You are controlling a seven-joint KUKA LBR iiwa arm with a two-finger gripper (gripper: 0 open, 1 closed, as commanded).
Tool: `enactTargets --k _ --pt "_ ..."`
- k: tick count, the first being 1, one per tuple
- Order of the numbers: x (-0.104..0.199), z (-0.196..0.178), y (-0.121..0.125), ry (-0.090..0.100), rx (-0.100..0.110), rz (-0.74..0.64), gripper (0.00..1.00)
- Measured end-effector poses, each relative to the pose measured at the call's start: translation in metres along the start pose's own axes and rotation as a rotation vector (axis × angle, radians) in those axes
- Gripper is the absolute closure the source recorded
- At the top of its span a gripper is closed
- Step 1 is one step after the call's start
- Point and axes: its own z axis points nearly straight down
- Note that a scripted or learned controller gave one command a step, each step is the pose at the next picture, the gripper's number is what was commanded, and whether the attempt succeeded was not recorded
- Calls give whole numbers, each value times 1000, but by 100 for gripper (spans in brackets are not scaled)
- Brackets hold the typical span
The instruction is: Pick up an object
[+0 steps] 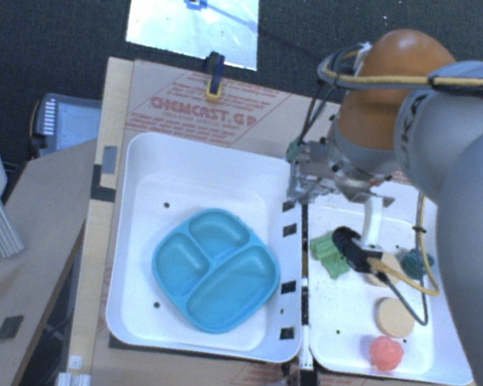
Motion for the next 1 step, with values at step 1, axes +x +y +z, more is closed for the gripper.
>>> enactTargets --k 1 --pt "50 3 25 0 0 1 100"
